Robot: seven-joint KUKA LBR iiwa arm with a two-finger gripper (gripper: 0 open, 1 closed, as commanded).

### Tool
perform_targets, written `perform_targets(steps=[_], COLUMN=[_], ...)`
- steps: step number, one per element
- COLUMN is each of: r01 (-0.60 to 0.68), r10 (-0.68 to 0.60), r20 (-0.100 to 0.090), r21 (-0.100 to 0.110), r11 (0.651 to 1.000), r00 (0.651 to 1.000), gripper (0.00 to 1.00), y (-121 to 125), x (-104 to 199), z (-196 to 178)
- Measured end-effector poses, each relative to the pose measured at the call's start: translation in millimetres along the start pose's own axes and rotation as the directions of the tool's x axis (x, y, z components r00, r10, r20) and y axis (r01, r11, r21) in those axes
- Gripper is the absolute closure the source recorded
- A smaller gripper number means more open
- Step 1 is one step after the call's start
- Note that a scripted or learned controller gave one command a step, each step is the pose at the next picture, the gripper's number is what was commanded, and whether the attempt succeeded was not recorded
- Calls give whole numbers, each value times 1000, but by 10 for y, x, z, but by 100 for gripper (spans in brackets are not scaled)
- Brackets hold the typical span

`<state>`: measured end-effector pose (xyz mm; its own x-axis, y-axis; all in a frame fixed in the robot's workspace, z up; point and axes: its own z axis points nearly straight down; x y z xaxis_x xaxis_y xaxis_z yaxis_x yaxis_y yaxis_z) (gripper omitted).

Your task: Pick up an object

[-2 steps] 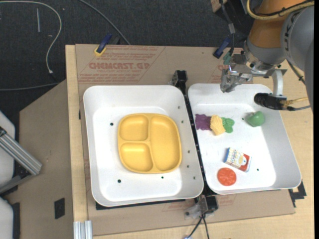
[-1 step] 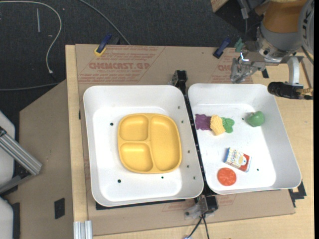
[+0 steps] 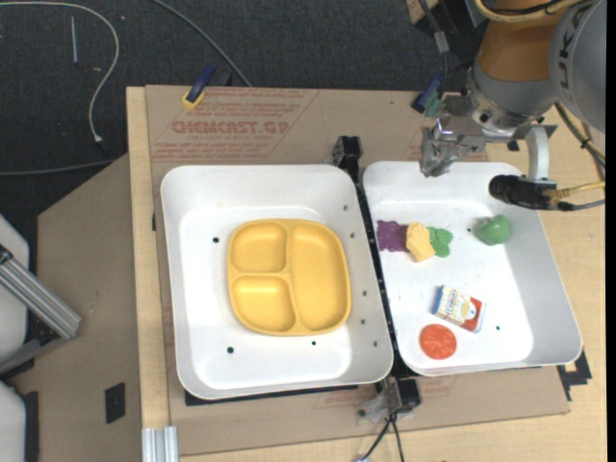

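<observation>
The hand (image 3: 436, 162) hangs at the right bin's (image 3: 539, 345) far-left corner, its grip state unclear. A green toy (image 3: 494, 229), purple-yellow-green cluster (image 3: 416, 240), red disc (image 3: 438, 342) and small carton (image 3: 457, 308), lying diagonally, crowd the bin.

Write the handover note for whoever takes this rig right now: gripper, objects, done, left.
Gripper: over the far edge of the right bin, nothing between its fingers.
Right bin holds a purple piece, yellow piece, green piece, green round toy, small box, red disc.
Left bin holds the yellow divided plate.
Done: nothing picked.
Left: grasp and lift one object.
</observation>
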<state>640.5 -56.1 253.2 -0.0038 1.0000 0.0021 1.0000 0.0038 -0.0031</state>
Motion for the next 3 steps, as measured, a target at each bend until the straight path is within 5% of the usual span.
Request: perform_targets(steps=[3], r01=[0], r10=[0], r20=[0], r21=[1], r11=[1000], r00=[1000], gripper=[100], y=[-499], x=[1444], z=[216])
